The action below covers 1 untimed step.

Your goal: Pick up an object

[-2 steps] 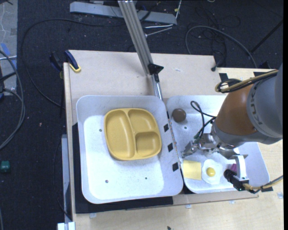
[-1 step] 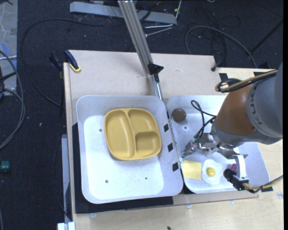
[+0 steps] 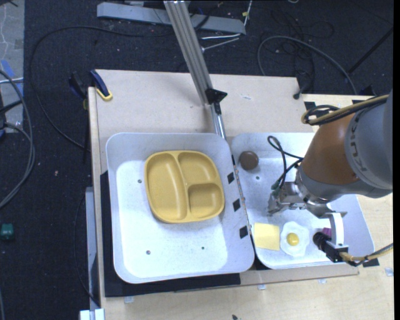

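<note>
The gripper (image 3: 279,201), its opening not discernible, hung at lower right above the fried egg (image 3: 293,240) beside the cheese slice (image 3: 267,237); a centred, vertical descent was advisable.

- My bench (image 3: 156,100) is a pale, speckled board, lit evenly from above.
- Around it I see dark carpet (image 3: 56,56), nearly black.
- Black cables (image 3: 47,112) loop over the carpet to the left of the bench, and more (image 3: 284,47) curl beyond its far edge.
- A grey metal pole (image 3: 194,56) slants in from the top and ends in a black clamp (image 3: 215,97) at the far side of the bench.
- A grey flat bracket (image 3: 169,15) lies on the carpet at the pole's far end.
- A blue-and-yellow clamp (image 3: 100,86) sits at the bench's far left corner.
- A small green thing (image 3: 6,231) lies at the left edge of the carpet.
</note>
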Available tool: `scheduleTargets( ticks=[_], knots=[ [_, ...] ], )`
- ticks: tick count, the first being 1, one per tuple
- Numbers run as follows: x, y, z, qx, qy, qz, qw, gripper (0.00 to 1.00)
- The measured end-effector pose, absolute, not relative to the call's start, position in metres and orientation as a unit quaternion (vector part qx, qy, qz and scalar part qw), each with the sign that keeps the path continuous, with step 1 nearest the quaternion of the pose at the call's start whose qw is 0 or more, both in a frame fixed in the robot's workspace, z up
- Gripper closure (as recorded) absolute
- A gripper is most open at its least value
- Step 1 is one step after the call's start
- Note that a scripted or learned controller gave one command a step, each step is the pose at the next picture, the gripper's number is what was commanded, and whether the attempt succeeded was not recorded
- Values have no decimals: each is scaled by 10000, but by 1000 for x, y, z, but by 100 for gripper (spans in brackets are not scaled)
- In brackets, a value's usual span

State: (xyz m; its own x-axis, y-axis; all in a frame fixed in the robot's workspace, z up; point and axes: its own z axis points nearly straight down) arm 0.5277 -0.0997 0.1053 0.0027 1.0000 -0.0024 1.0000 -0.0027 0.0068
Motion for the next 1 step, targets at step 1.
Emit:
scheduleTargets(
  ticks=[1],
  knots=[
    [523,-95,165,7062,7080,14,20,100]
  ],
)
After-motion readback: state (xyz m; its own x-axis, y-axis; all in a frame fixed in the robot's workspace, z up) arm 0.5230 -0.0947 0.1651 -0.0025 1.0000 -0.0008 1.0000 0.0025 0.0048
